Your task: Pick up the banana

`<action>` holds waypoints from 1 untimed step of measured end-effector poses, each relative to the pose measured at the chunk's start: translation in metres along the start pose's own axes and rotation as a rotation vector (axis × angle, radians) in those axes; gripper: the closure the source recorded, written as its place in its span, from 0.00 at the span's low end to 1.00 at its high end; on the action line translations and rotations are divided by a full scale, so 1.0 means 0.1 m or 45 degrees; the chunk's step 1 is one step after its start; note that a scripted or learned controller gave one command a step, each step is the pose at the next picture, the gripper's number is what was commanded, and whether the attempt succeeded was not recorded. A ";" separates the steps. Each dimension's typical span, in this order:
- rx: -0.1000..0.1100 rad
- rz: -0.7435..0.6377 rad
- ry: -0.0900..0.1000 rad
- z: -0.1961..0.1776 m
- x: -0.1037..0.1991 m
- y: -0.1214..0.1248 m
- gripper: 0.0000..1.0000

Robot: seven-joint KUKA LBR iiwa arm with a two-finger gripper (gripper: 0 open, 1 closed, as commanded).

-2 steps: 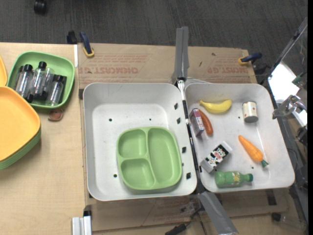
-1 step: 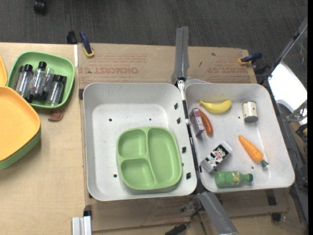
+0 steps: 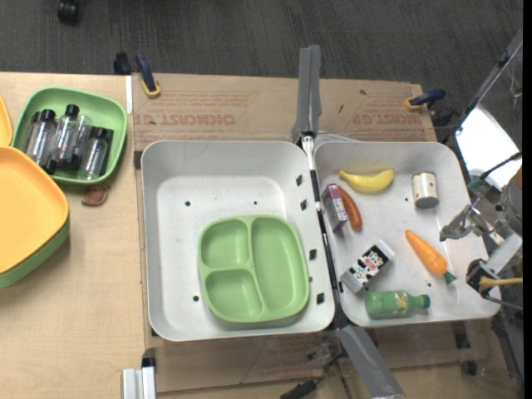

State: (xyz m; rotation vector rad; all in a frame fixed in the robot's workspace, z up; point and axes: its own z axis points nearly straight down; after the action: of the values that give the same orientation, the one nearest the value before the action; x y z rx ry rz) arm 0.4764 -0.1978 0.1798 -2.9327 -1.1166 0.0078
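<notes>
- Lying in the far half of the right bin (image 3: 465,306): banana (image 3: 367,179), set slightly off the far wall and apart from every neighbour.
- Running roughly left to right across the view: the banana's long axis, both tips curling toward the far wall, belly bulging toward the near side.
- Leaving open white floor on the banana's left, far and right sides; nearest neighbours sitting just nearer and to the right.
- Lying just near-left of the banana, beside the wall between the bins: red sausage-like piece (image 3: 352,212) touching a dark wrapped packet (image 3: 336,206).
- Resting to the banana's right: small silver can (image 3: 425,189).
- Lying slantwise toward the right wall: carrot (image 3: 427,253), green end pointing to the near right.
- Sitting near the middle of the near half: black-and-white box (image 3: 368,266); lying along the near wall: green bottle (image 3: 397,303).
- Hanging over the right bin's right rim, well apart from the banana: gripper (image 3: 465,225); released or clenched, cannot tell; carrying nothing visible.
- Holding a green three-compartment tray (image 3: 253,268): left bin (image 3: 166,181).
- Standing on the bench at far left: green dish (image 3: 108,110) holding clear vials (image 3: 66,140), beside stacked orange plates (image 3: 29,214).
</notes>
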 end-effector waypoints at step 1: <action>-0.003 -0.052 0.029 0.81 0.00 0.13 0.00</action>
State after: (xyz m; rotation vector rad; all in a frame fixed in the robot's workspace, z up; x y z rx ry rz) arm 0.4850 -0.2074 0.0990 -2.9038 -1.1740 -0.0268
